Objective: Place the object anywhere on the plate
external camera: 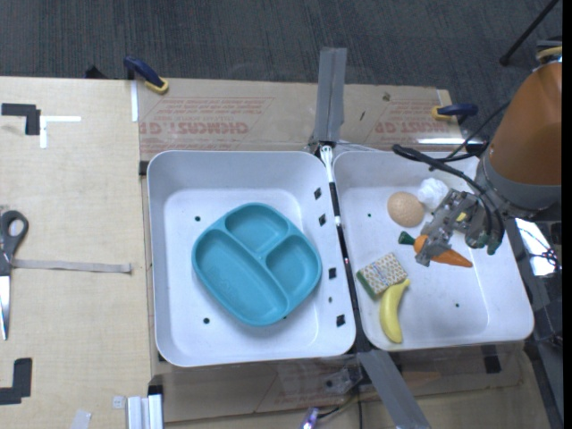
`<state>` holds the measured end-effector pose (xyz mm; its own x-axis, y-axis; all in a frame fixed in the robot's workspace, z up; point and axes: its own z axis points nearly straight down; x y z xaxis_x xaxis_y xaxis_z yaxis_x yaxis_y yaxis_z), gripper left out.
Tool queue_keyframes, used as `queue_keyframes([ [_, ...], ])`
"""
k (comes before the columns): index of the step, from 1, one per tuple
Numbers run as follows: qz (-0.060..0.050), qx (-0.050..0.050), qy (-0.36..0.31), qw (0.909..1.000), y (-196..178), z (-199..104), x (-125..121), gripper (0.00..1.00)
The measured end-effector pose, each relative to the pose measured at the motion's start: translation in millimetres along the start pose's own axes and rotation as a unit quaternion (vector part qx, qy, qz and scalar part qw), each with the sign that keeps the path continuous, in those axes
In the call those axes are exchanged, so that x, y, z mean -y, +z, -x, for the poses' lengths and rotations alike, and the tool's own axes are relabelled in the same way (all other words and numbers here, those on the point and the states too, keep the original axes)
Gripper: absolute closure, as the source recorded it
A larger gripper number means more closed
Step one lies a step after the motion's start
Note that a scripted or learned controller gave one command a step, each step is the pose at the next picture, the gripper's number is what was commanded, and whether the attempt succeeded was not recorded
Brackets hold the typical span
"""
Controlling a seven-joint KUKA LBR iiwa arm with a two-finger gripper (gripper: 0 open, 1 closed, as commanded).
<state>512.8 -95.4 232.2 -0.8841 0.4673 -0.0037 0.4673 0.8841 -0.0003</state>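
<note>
Banana (391, 312), sponge (383, 273), egg (406, 209), carrot (440, 256) fill right bin (500, 315); plate (256, 264) in left bin (170, 266); pincer (435, 243) state unclear.

Grey arm (523, 181), orange band, black cables.

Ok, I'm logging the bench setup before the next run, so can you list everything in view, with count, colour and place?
Bins: two, white, side by side on the bench.
Plate: one, blue, three compartments, in the left bin.
Egg: one, tan, in the right bin, toward the back.
White object: one, white, just behind the egg; too unclear to name.
Carrot: one, orange, right bin, under the claw.
Sponge: one, tan and green, right bin, front left.
Banana: one, yellow, right bin, in front of the sponge.
Scissors: one pair, grey, at the bench's left edge.
Clamps: two, blue and yellow, along the back edge.
Arm: one, grey and orange, from the right.
Claw: one, over the carrot.
</note>
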Motion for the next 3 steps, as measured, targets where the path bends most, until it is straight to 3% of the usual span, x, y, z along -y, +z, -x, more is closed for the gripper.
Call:
queue_keyframes([
  [1, 0.0, 0.0, 0.0, 1.0, 0, 0, 0, 0.0],
  [2, 0.0, 0.002, -0.001, 1.0, -9, 2, -1, 1.0],
  [3, 0.001, 0.002, -0.114, 0.9935, -152, 15, -59, 1.0],
])
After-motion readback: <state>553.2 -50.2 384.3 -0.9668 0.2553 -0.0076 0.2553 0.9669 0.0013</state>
